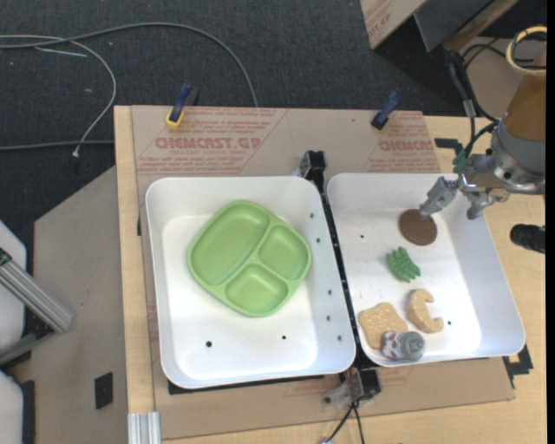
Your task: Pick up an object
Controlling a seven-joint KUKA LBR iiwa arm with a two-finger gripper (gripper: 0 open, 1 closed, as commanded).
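Two shallow white bins side by side on the table (217, 143). In the left bin (173, 347), a green divided plate (250, 257) with three compartments, lying flat near the middle.

In the right bin (486, 286), five small things:
- brown round piece (419, 229), far end, near the middle of that end
- green leafy piece (403, 264), just nearer the camera than the brown one, apart from it
- curved tan piece (424, 311), nearer still
- flat tan cracker-like piece (381, 323), just left of the curved one
- small grey-and-red thing (404, 347), at the near edge, touching or overlapping the cracker-like piece; nature too small to tell

Claw (456, 199) over the far right part of the right bin, fingers spread apart, nothing between them. Left finger (436, 198) just above and to the right of the brown round piece; contact hard to judge. Right finger near the bin's right wall. Grey arm (525, 130) reaching in from the right.

Around the bins: two blue clamps (181, 104) on the far edge of the table, a black clip (313, 163) between the bins at the far end, cables (104, 61) on the dark floor, a cardboard box (390, 17) at top.
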